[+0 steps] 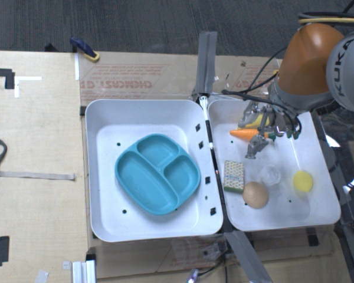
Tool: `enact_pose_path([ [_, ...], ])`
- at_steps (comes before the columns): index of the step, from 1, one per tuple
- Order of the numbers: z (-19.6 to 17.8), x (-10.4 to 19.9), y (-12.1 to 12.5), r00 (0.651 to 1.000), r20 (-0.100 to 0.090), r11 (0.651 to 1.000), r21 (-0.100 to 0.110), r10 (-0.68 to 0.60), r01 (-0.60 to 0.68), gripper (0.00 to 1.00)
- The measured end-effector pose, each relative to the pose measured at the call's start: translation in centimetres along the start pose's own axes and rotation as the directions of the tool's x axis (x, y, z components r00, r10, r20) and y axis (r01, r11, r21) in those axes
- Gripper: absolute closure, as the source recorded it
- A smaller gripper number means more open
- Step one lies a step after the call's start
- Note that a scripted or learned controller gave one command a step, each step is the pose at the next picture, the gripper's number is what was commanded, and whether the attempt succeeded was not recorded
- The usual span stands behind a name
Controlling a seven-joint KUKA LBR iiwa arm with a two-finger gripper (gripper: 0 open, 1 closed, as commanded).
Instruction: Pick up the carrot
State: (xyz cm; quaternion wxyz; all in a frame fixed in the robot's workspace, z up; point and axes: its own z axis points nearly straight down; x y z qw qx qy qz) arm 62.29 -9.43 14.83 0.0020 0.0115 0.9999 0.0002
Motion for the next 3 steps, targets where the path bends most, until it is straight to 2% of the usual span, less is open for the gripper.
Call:
enact_pose_path([
  [1,5.0,-0.2,-0.1,1.000,0.008,1.000,0.002,-0.020,0.020,0.00],
  [2,3.9,-0.4,0.0,1.000,0.014,1.000,0.003,-0.024,0.024,1.00],
  [3,-13.8,-0.7,-3.3,0.958,0.004,0.958,0.002,-0.288,0.288,1.00],
])
